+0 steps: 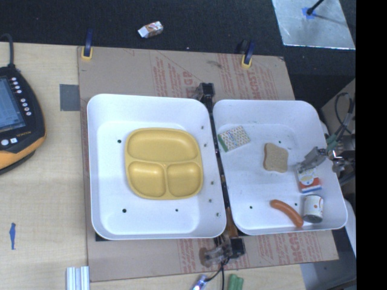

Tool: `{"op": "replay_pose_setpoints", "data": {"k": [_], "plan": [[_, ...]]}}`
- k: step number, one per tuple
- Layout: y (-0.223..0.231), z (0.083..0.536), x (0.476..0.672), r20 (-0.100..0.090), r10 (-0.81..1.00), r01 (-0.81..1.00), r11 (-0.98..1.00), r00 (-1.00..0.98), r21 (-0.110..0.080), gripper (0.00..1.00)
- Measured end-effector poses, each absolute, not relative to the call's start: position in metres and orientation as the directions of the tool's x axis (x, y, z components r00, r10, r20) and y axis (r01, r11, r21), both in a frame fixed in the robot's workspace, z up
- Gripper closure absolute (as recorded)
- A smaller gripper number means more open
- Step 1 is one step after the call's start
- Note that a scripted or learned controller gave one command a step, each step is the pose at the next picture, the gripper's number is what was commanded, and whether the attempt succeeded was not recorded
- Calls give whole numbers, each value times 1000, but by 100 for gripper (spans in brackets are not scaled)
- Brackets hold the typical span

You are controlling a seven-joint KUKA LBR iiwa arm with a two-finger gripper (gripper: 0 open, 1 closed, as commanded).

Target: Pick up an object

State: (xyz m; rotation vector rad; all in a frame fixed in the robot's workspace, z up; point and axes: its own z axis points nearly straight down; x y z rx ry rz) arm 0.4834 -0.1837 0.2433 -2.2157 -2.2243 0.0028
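The right bin (254,222) holds several small objects. A green and white packet (234,138) lies at its upper left. Mid-bin rests a tan bread slice (276,157), with an orange sausage (286,212) near the front wall. A small red and white carton (308,182) and a white can (313,208) sit by the right wall. My gripper (311,160) reaches in over the right rim, just right of the bread slice and just above the carton. It is small and partly cut off by the view's edge.
The left bin (103,162) carries a yellow divided plate (163,162). An orange and black teach pendant (15,119) lies on the bench at far left. A wrapped scrap (150,29) lies on the dark floor behind. Clamps (247,54) pin the cardboard underlay.
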Motion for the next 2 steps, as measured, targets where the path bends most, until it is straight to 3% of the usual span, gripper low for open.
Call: {"op": "replay_pose_setpoints", "data": {"k": [2], "plan": [[-136, 93, 577, -3, 1000, 1000, 7, -7, 1, 0]]}}
